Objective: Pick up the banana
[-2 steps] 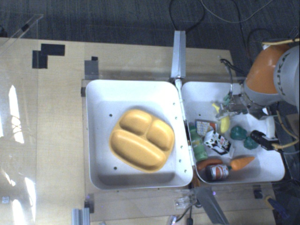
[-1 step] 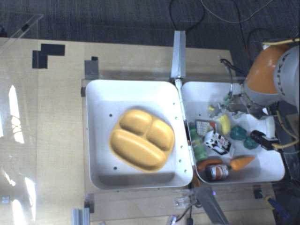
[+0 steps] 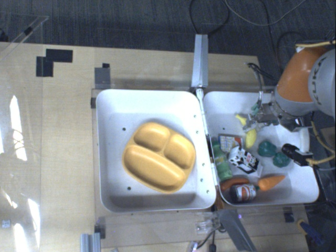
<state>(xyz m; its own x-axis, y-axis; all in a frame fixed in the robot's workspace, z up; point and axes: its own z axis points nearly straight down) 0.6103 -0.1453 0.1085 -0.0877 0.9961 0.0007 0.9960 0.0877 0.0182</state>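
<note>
Pale wooden bench (image 3: 52,156) carries two white bins side by side. Right bin (image 3: 220,106) holds the banana (image 3: 250,137) — small, yellow, lying near the bin's middle amid clutter: a carrot (image 3: 271,182), teal pieces (image 3: 266,148), a can (image 3: 243,193). Left bin (image 3: 113,109) holds a yellow tray (image 3: 159,155), with open floor around it. Gripper (image 3: 258,117) hangs just above the banana, close to it — nothing is visibly held.

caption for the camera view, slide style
Gripper over the banana in the right bin; bread loaf in the left.
</note>
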